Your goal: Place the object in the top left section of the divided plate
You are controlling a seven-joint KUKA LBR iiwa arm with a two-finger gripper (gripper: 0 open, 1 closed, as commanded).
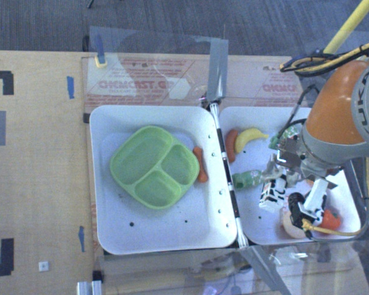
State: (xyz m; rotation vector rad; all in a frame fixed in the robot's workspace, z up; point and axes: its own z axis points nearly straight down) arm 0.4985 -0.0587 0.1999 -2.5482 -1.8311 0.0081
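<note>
Two shallow white bins sit side by side on the bench point(37, 183): the left bin point(111, 226) and the right bin point(252, 223), meeting along a central divider. The left bin holds one green divided plate point(154, 166) with three sections, lying tilted relative to the bin walls, and one orange carrot-like piece point(200, 163) touching the plate's right edge. The right bin holds one yellow banana point(249, 136), one orange-red piece point(232, 144) just left of it against the divider, one green bottle-shaped item point(246, 179) lying on its side, one black-and-white patterned object point(272, 192), and a cluster at lower right, a tan round item point(290, 225) and an orange-red piece point(330, 219), partly hidden by the arm. The end effector point(288, 176) hangs over the right bin, near the black-and-white object; its opening and any hold cannot be told from this angle. The grey arm with its orange band point(335, 112) covers the bin's upper right. The bench surface is pale wood with blue tape marks point(70, 86) and black corner marks point(5, 82); cardboard point(141, 82) lies behind the bins, dark carpet point(172, 11) beyond. Open floor in the left bin lies below and left of the plate; the plate's sections are all unoccupied.
</note>
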